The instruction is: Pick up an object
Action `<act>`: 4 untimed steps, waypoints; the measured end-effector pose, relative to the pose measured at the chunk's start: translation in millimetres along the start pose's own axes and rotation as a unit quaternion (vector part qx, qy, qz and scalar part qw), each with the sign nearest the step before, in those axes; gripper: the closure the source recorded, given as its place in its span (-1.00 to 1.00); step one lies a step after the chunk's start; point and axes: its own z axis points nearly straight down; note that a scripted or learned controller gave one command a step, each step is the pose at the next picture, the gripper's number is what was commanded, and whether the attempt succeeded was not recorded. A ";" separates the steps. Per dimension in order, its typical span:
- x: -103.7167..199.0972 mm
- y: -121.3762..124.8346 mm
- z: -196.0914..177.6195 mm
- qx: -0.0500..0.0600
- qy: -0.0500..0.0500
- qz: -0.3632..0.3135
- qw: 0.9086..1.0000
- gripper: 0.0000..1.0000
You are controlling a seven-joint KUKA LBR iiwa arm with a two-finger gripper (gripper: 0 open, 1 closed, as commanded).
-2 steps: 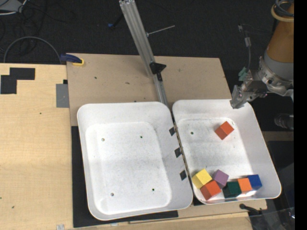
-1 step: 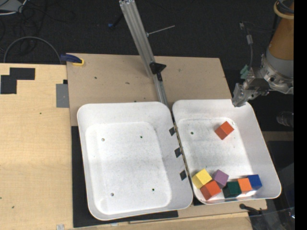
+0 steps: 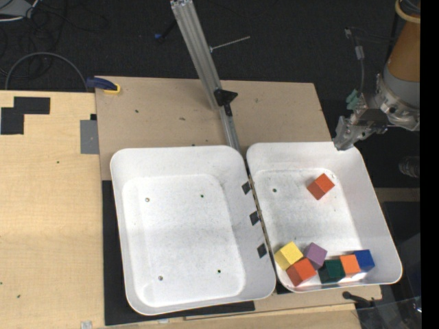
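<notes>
The likeliest thing to be picked, judging by how it sits, is the lone orange-red cube (image 3: 320, 186), which lies by itself toward two o'clock on the floor of the right bin (image 3: 374, 204), well apart from everything else. The rest of the blocks crowd the bin's near edge, around five to six o'clock: a yellow cube (image 3: 289, 253) touching a red cube (image 3: 300, 271), a purple cube (image 3: 315, 253) just beside them, then a dark green cube (image 3: 332, 271), an orange cube (image 3: 350, 263) and a blue cube (image 3: 364, 259) packed in a row against the rim. Those would be harder to take, being pressed against each other and the wall.

The left bin (image 3: 130, 184) sits side by side with the right one, both on the pale wooden counter (image 3: 164, 112), with a slanted metal rail (image 3: 203, 53) rising at twelve o'clock between them.

The gripper (image 3: 343, 137) hangs at the one o'clock corner of the right bin, over or just outside its rim, under the arm's orange band (image 3: 406, 43). Whether its fingers are spread or pressed together I cannot tell; they are too small and blurred, and nothing shows between them.

So the task looks barely begun: no block is lifted, all lie in the bin. What is left is to move over a block, descend, close on it and raise it.
</notes>
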 end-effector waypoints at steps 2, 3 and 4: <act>-0.3 0.6 -18.6 0.000 -0.001 -0.005 1.000 1.00; -0.4 0.9 -28.0 0.000 -0.001 -0.007 1.000 1.00; -0.2 0.9 -27.6 0.001 -0.001 -0.007 1.000 -1.00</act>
